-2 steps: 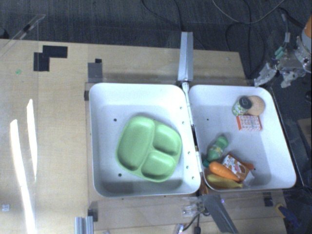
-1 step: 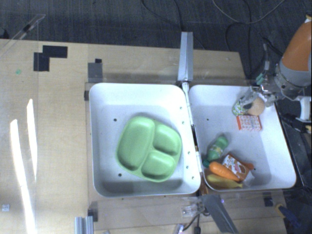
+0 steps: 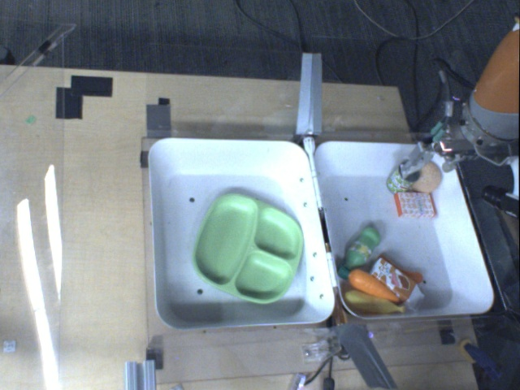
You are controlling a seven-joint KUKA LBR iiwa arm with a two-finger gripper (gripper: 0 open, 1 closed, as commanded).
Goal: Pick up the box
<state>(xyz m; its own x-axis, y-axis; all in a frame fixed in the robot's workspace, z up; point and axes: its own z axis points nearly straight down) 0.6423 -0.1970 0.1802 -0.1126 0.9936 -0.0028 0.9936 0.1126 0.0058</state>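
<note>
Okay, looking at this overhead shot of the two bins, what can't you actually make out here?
- The hand, camera view: small and blurred at the right bin's back; whether it grips anything is unclear.
- Round tan item beside it: too blurred to identify.
- The box: its print is too small to read.
- Yellow item: partly hidden under the carrot and orange packet.
- The arm: cut off by the right edge.

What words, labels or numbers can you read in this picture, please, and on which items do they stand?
None can be read.
Small red and white box: print too blurred.
Orange packet: printing too small.
Round item by the claw: green-rimmed label, unreadable.
</note>
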